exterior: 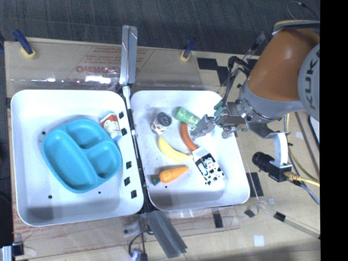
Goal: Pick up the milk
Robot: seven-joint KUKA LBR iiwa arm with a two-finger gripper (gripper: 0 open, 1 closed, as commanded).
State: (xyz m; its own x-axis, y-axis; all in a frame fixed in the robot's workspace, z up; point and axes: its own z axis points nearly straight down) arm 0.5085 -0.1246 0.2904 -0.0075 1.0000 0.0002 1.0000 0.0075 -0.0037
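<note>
The milk (208, 167) is a small white carton with black cow patches and a blue edge. It lies flat in the right bin (234, 186), near that bin's front right corner. My gripper (203, 125) hangs over the right bin's middle right, just beyond the milk and apart from it. It sits beside the upper end of an orange-red sausage (188, 138) and close to a green bottle (185, 115). Nothing shows held in the gripper.
The right bin also holds a small can (160, 123), a banana (172, 150) and a carrot (172, 174) left of the milk. In the left bin (24, 200) lie a blue divided plate (81, 154) and a small red-and-white packet (111, 125).
</note>
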